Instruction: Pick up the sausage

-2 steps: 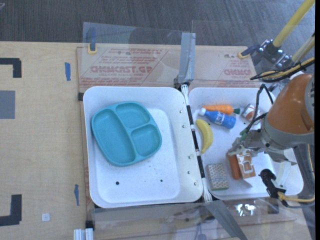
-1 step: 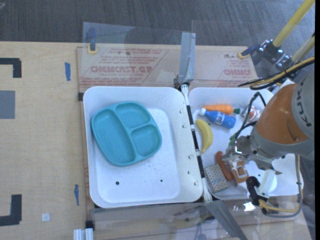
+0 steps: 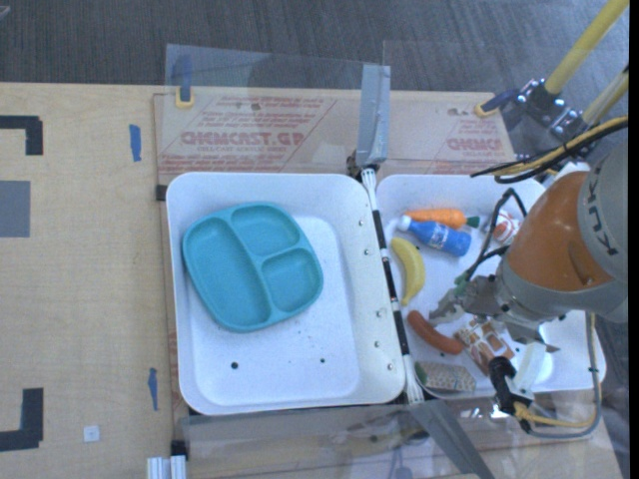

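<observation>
Camera view: the sausage (image 3: 435, 333) lies in the right bin (image 3: 589, 362), near its left wall, pointing down and to the right, just below the banana (image 3: 407, 269). The gripper (image 3: 477, 319) hangs just beside the sausage's right end. How far the gripper is open cannot be told, and nothing is seen held in it.

For a sound pick, the gripper is to be centred over the middle of the sausage and turned so that closure acts across the short width, not along the length. The descent is to be kept clear of the banana above and of the speckled item (image 3: 446, 377) below, both of which lie close. Closure is to be made low on the sausage, since a rounded body is likely to roll out of a shallow grasp.

The wrist and orange band cover much of the right bin. The gripper is partly masked by cables, and the small items beside it are possibly food packets. The bottle (image 3: 439, 236) and carrot (image 3: 435, 217) lie well apart from the work.
</observation>
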{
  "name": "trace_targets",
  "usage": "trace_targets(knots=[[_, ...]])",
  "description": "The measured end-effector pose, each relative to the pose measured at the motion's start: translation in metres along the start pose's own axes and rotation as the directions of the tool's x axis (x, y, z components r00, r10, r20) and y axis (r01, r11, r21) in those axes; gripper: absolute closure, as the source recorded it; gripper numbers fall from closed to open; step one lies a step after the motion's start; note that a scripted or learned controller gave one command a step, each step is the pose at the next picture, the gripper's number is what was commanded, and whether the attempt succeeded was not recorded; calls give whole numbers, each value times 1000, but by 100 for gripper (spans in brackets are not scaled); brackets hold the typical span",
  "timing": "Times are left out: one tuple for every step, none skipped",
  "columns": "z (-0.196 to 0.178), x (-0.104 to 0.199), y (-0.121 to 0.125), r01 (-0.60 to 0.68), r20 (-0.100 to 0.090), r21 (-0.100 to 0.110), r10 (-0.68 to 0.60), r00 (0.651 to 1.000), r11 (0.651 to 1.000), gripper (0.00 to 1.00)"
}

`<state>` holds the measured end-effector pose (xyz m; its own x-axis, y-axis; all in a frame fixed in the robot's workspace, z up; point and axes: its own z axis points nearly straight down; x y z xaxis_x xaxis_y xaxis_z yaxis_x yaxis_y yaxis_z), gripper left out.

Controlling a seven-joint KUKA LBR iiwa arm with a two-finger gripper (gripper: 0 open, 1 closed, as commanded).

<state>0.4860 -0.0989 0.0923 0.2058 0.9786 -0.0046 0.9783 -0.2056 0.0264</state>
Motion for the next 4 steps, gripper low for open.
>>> trace_targets(knots=[[0,0,0,54,0,3,-54,999,999,0],[1,1,-2,130,0,6,-130,992,992,0],[1,1,-2,130,0,6,-130,992,992,0],[1,1,-2,130,0,6,-130,992,991,0]])
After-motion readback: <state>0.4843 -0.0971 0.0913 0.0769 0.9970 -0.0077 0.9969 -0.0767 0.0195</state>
